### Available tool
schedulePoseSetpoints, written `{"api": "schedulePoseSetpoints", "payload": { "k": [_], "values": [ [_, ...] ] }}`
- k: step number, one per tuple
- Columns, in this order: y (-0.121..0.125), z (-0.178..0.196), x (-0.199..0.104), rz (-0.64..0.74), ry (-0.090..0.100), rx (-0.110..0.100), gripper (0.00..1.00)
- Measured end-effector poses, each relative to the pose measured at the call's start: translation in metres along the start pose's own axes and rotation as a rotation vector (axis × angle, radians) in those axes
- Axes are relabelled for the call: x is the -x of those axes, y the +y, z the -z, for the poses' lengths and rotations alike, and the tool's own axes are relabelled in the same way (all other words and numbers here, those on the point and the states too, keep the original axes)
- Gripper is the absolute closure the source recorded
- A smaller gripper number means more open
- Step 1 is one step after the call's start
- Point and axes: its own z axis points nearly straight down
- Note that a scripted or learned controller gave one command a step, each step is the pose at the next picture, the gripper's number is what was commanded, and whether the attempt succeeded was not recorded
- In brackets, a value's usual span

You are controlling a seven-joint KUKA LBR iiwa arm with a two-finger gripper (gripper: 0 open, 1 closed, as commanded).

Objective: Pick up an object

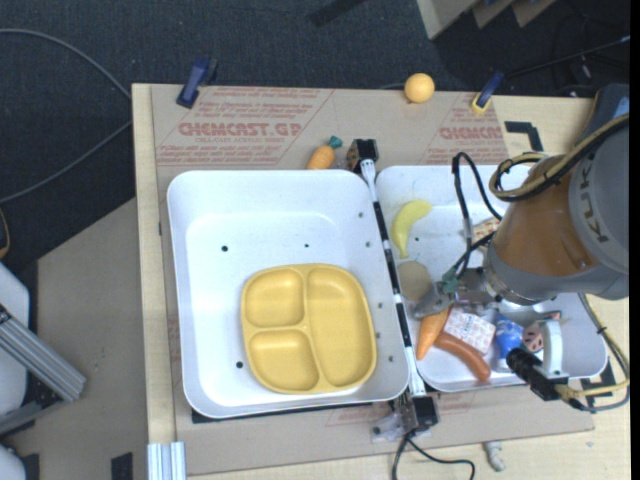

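Reach step: the arm (545,233) hangs over the right bin (440,183) near the carrot (430,334), finger state untellable; next, descend and grip.

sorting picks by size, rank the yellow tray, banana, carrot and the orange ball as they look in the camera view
1. yellow divided tray, by far the largest
2. banana
3. carrot, close to the banana, so that order is unsure
4. orange ball, smallest, though it lies farther from the camera

My single fixed camera looks down at a slant on the bench (150,268), framing both white bins (200,228); the arm (560,218) enters from its right.
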Motion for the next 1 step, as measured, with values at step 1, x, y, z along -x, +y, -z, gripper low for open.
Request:
{"api": "schedulePoseSetpoints", "payload": {
  "k": [1],
  "values": [
    [-0.0131, 0.0000, 0.0048, 0.000, 0.000, 0.000, 0.00]
  ]
}}
